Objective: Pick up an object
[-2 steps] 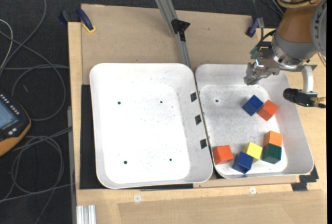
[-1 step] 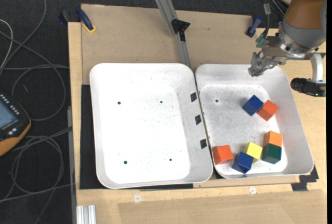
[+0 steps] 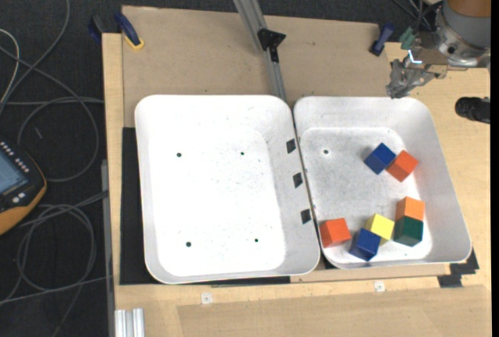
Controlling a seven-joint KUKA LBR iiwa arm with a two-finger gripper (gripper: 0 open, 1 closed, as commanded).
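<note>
Several small coloured blocks lie in the right bin (image 3: pixel 437 172). A blue block (image 3: pixel 380 157) touches an orange-red block (image 3: pixel 402 166) near the bin's middle. Along the front wall sit an orange block (image 3: pixel 335 232), a second blue block (image 3: pixel 364 243), a yellow block (image 3: pixel 381 226), a dark green block (image 3: pixel 407 231) and another orange block (image 3: pixel 411 209). My gripper (image 3: pixel 402 83) hangs above the back rim of the right bin, well behind the blocks, with nothing visible between its fingers.
The left bin (image 3: pixel 156 172) lies beside the right one, with black clips between them. A metal camera pole (image 3: pixel 248 8) slants across the back of the bench. Blue clamps (image 3: pixel 129 29) hold the bench's back corners. Cables run over the floor at left.
</note>
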